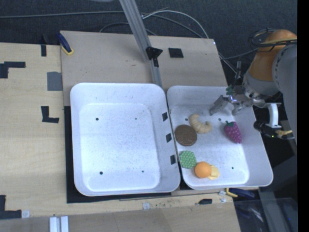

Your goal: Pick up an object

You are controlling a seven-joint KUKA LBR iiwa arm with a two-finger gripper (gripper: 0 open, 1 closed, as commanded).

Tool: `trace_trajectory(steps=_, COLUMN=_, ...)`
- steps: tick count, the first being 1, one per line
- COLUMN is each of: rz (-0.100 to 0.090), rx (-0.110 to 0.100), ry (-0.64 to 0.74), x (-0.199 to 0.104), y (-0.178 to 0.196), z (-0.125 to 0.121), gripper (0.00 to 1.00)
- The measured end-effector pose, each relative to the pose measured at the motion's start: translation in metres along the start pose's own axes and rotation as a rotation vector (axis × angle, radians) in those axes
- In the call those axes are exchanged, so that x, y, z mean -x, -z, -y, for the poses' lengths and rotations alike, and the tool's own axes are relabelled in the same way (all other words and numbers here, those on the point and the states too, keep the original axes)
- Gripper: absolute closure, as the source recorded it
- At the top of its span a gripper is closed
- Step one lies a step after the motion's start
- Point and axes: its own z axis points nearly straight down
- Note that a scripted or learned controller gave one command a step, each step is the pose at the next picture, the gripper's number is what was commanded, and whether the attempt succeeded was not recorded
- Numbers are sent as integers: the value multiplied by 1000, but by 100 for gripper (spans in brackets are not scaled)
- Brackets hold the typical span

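Note:
The right bin (251,175) holds a tan croissant-shaped toy (199,123), a brown round cookie (185,135), a purple bunch of grapes (233,131), a green knobbly piece (188,158) and an orange fruit (203,169) with a small yellow bit beside it. My gripper (218,106) hangs over the bin's back right part, its fingers spread and pointing left. It stands above and to the right of the croissant toy, and up-left of the grapes. Nothing sits between its fingers.
The left bin (84,144) lies beside the right one. A grey metal pole (140,30) slants down to the gap behind the bins. Cables (183,21) trail across the bench behind the right bin. The arm's orange band (270,57) is at the right edge.

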Motion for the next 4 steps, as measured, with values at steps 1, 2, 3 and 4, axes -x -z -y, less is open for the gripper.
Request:
trace_trajectory(steps=1, rz=1, rx=3, ry=1, x=-1, y=-24, z=0, gripper=0)
trace_trajectory(steps=2, rz=1, rx=4, ry=1, x=-1, y=-13, z=0, gripper=100)
trace_trajectory(steps=3, rz=2, rx=7, ry=0, x=-3, y=33, z=-8, gripper=100)
trace_trajectory(steps=4, rz=2, rx=9, ry=1, x=-12, y=81, z=-7, gripper=100)
